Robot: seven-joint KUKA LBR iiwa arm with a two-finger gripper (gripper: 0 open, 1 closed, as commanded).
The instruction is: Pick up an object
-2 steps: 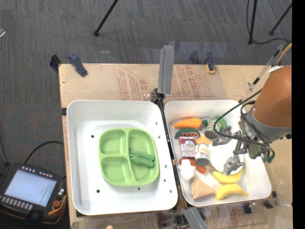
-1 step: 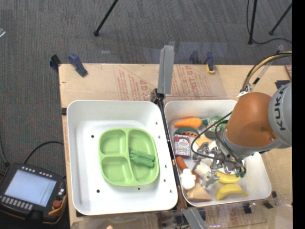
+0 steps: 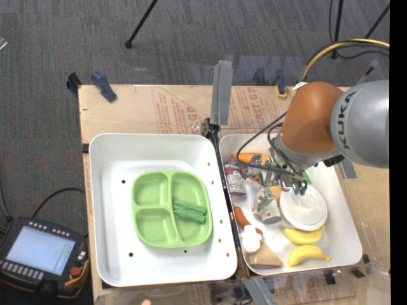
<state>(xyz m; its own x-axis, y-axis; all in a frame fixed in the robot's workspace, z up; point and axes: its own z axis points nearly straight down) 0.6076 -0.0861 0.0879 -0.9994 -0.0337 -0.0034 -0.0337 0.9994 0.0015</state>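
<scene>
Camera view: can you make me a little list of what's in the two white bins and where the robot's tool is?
left bin: green divided plate with a green item on it
right bin: white bowl, two bananas, other small jumbled items
tool: low in the right bin, left of the bowl
holding something: can't tell

At the right of the frame, the grey arm carries the black letters "KUKA", running vertically. On the brown bench board, upper centre, there is red printing, reversed and too faint to read.
</scene>
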